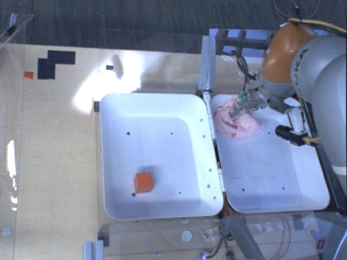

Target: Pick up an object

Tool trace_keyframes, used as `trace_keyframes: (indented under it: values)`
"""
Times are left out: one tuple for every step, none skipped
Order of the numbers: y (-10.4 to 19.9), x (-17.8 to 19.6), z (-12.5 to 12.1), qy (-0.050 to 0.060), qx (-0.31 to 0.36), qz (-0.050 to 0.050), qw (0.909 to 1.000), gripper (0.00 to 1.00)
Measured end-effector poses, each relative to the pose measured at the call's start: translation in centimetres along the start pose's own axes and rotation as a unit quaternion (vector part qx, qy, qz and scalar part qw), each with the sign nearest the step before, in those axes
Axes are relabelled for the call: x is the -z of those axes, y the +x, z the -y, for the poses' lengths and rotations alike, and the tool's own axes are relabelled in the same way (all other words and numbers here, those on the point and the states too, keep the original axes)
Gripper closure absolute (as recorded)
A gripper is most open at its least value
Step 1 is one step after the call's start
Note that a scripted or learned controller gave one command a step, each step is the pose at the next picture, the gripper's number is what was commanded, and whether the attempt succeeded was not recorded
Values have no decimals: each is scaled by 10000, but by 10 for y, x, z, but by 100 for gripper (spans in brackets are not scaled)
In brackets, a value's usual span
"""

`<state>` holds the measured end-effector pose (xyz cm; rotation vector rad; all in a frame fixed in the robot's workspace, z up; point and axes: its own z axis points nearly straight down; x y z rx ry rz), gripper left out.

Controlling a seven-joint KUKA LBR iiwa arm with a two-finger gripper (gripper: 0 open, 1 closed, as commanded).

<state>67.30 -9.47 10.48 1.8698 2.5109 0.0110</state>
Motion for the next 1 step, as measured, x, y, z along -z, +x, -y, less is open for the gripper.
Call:
trace_keyframes:
  values:
    - [31, 83, -8, 10, -377, -4, 9993, 100]
